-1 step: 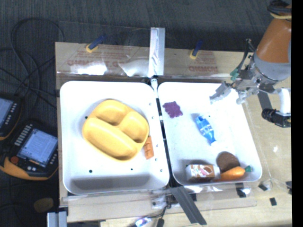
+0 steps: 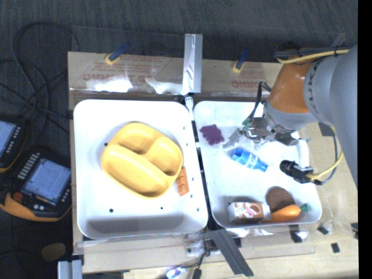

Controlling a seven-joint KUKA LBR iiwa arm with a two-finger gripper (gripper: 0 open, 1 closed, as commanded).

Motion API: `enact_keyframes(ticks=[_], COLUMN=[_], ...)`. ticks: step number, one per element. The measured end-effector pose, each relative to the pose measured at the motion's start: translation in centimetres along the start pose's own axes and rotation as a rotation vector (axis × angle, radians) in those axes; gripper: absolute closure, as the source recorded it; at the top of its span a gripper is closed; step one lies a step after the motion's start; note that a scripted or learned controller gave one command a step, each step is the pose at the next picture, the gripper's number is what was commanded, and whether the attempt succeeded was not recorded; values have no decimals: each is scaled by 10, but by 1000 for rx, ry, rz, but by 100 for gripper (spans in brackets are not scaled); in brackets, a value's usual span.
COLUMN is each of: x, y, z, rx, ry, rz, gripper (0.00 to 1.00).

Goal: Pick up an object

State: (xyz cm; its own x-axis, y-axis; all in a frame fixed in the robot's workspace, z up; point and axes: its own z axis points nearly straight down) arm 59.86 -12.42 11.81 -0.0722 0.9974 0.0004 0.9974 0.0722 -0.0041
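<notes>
- Nearest you, along the front wall of the right bin [image 2: 314, 217] at about 6 o'clock, lie a small brown-labelled bottle [image 2: 246, 210], a dark brown round thing [image 2: 279, 197] and a carrot [image 2: 285, 213], all touching or nearly so. Go for one of these and you risk a finger landing on its neighbour or jamming against the bin wall.
- The gripper [image 2: 254, 131] sits at roughly 12 o'clock in the right bin; whether it is clenched or released you cannot tell from this angle, and nothing visibly sits in it.
- The likeliest target is the blue bottle [image 2: 248, 159], just below the gripper toward 6 o'clock. It lies on its side, tilted, so I judge it could roll or squirt out if the pinch lands along its length.
- The purple piece [image 2: 212, 133] lies at 9 o'clock from the gripper, close to the divider; it looks low and flat, and a descent there may close on nothing.
- In the left bin [image 2: 87, 156], the large yellow object [image 2: 141, 157] looks too broad to grip, and the orange piece [image 2: 182, 181] at its 4 o'clock edge is tucked against it.
</notes>
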Motion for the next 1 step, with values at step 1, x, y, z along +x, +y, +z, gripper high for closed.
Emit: enact_keyframes(ticks=[1], x=[-44], y=[-29], z=[29], rx=[-13], ry=[-4], rz=[-193], gripper=[0])
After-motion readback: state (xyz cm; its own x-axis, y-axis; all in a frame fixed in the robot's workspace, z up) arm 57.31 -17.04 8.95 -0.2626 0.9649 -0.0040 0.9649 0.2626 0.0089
